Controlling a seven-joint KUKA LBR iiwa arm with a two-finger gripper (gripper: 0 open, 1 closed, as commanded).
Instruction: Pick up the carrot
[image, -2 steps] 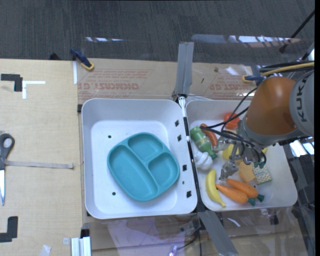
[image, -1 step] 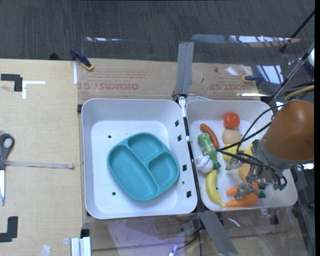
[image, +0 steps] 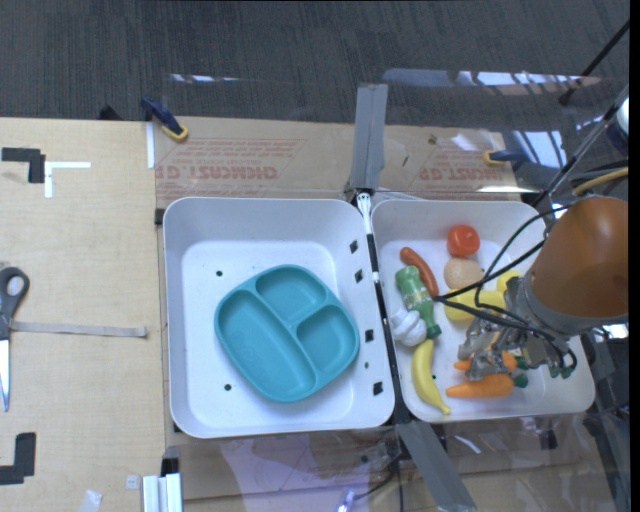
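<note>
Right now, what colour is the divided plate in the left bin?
Teal blue; the plate shows plainly in the camera view.

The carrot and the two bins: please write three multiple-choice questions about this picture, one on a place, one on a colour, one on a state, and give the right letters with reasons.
1. In which bin does the carrot lie?
A. the left bin
B. the right bin
C. on the bench outside the bins

2. What colour is the divided plate?
A. red
B. yellow
C. teal

3. How does the carrot rest?
A. lying flat on the bin floor
B. standing upright
C. on the plate

Answers:
1 B: the carrot is in the right bin, near its front wall, under the claw.
2 C: the plate in the left bin is teal.
3 A: the carrot lies flat, beside the banana.
</note>
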